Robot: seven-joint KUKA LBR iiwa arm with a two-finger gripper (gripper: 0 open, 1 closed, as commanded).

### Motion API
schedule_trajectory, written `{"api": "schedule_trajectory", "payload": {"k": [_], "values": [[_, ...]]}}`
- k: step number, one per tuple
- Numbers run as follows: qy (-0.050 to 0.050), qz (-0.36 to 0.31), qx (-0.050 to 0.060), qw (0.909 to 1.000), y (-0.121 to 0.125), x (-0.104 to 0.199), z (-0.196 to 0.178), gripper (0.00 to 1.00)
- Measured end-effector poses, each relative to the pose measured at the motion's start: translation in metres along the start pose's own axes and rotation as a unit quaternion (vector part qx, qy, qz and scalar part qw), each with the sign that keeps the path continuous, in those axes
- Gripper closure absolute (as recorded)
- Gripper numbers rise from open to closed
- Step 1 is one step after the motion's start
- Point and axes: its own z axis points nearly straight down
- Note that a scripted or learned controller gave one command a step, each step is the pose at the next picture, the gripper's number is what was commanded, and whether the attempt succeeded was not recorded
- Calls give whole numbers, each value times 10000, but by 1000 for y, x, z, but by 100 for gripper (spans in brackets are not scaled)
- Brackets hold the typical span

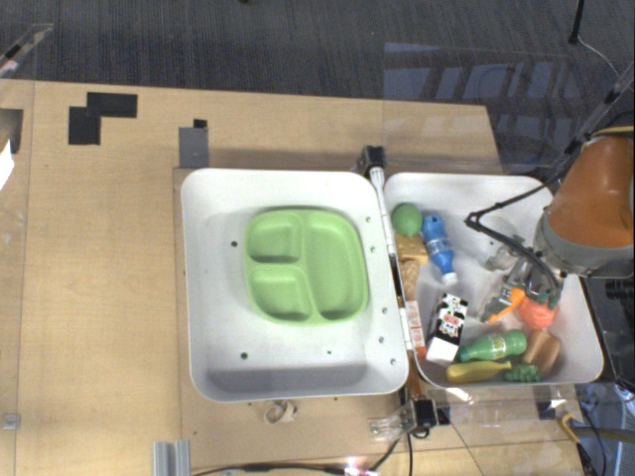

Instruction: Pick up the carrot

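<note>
The gripper (516,291) is low in the right bin (585,360), right over the orange carrot (534,312) among the clutter there, probably placed so for a grasp, but I cannot tell how far its fingers are open or whether they grip it.

This looks like a robot lab, not a home. A wooden worktop (99,296) holds two white bins (213,365) side by side, fixed in place with metal clips. Black tape marks (99,115) sit on the wood. A big grey and orange robot arm (595,206) reaches in from the right. Wires (298,464) run along the front edge. The floor is dark grey carpet (298,28), like in an office. The bins hold toy food (491,347) and a green plastic tray (303,266).
</note>
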Motion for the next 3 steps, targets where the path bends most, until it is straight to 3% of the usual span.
{"api": "schedule_trajectory", "payload": {"k": [1, 2, 3], "values": [[-14, -292, 0, 9996, 2, 61, -2, 0], [-13, -2685, -7, 9633, 51, 11, -128, 0], [46, -4035, -10, 9150, -2, 0, -66, 0]]}}
